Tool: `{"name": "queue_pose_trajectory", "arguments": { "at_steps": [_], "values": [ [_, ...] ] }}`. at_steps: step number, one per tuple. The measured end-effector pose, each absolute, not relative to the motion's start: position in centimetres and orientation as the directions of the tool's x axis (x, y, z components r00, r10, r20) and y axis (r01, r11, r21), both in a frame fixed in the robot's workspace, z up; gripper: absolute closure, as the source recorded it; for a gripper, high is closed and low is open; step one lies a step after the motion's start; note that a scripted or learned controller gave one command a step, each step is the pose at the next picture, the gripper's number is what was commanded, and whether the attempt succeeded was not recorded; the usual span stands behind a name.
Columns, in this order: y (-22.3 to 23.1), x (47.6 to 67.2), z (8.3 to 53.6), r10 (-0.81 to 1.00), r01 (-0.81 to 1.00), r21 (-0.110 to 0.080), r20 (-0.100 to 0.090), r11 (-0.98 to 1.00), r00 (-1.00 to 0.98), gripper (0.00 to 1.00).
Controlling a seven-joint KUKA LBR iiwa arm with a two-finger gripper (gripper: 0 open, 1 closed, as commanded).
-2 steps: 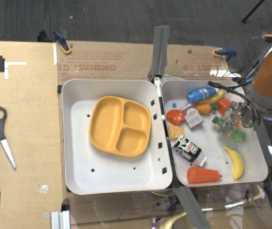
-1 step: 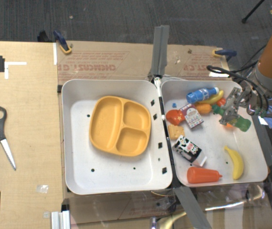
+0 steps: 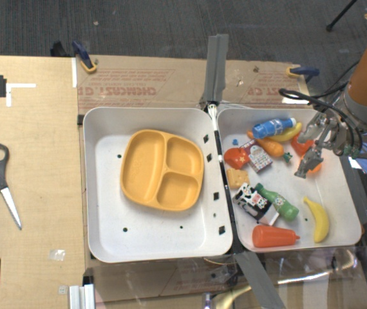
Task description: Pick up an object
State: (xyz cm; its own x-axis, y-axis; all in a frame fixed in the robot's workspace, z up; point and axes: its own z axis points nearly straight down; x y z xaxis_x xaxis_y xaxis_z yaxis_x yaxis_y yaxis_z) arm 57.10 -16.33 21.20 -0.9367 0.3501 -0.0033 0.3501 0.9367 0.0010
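Nearest in the right bin (image 3: 354,234) lie an orange-red toy carrot (image 3: 275,236) along the near wall and a yellow banana (image 3: 318,219) just right of it, its long axis running near to far with a slight curve. A green bottle (image 3: 279,205) lies slantwise just left of the banana, touching a black-and-white toy (image 3: 253,199) — and a tan block (image 3: 237,176) sits beyond that, by the divider.

The tool (image 3: 308,166) hangs over the right-middle of this bin, its fingers pointing down and to the left, with something orange-red (image 3: 303,145) close against it; whether that thing is between the fingers or merely beside them I cannot tell, nor how far the fingers stand apart. From the tool the banana lies nearer and slightly right, with bare white floor between them — that looks the least crowded target, best taken across its narrow width.

Farther off and left of the tool are a red tomato-like toy (image 3: 235,157), a small printed packet (image 3: 259,159), an orange toy (image 3: 272,147), and at the far wall a blue bottle (image 3: 272,127) touching a second banana (image 3: 290,132). These crowd each other, so a grasp there risks catching a neighbour.

The left bin (image 3: 100,192) holds a yellow divided plate (image 3: 162,170). On the worktop (image 3: 29,172) well to the left lie scissors (image 3: 2,182).
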Motion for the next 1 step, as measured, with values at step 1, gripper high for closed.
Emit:
{"name": "queue_pose_trajectory", "arguments": {
  "at_steps": [1],
  "values": [
    [-15.25,53.01,10.25,0.317,0.317,0.001,-0.001,0.948,-0.948,0.00]
  ]
}}
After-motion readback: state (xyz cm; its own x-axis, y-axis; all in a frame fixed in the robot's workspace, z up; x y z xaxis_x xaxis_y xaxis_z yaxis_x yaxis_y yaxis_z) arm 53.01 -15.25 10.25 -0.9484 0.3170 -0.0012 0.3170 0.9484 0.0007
